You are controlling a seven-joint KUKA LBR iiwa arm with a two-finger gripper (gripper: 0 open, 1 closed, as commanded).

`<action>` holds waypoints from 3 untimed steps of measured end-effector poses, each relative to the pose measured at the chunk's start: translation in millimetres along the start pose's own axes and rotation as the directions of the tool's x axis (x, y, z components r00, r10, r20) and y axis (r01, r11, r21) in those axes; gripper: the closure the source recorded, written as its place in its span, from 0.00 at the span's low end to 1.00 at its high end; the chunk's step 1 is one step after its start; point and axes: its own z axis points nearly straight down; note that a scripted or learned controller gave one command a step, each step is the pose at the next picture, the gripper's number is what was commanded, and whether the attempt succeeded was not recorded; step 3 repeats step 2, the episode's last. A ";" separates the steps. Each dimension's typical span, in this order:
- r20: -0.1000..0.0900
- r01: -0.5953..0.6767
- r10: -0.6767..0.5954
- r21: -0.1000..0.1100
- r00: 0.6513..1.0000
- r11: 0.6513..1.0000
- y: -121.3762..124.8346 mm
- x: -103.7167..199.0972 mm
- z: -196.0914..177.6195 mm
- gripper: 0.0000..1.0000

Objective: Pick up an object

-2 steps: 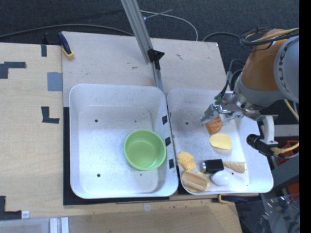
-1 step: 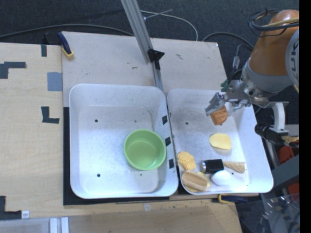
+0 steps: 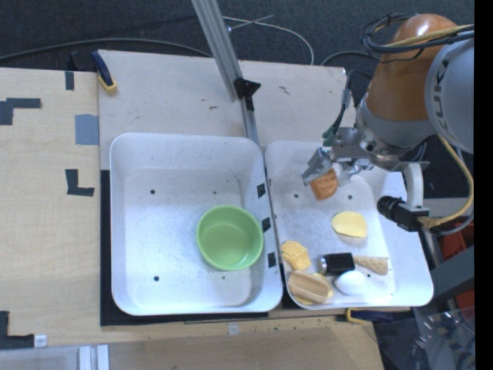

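I see the pincer (image 3: 330, 173) closed on an orange-brown block (image 3: 324, 185), held above the right bin (image 3: 400, 287) (upper part). Below lie a yellow disc (image 3: 350, 224), a black piece (image 3: 337, 263) and bread-like items (image 3: 308, 287) — the green bowl (image 3: 229, 237) sits well apart in the left bin (image 3: 131, 206).

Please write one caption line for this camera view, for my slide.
Gripper holds a brown block above the right bin; green bowl sits in the left bin.
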 end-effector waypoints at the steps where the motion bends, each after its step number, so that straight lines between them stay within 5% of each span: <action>1: 0.000 0.002 -0.002 0.001 1.000 1.000 -5.9 61.3 16.5 1.00; 2: -0.001 0.002 -0.002 0.003 1.000 1.000 -13.5 117.9 34.7 1.00; 3: -0.001 0.002 -0.002 0.003 1.000 1.000 -13.5 117.9 34.7 1.00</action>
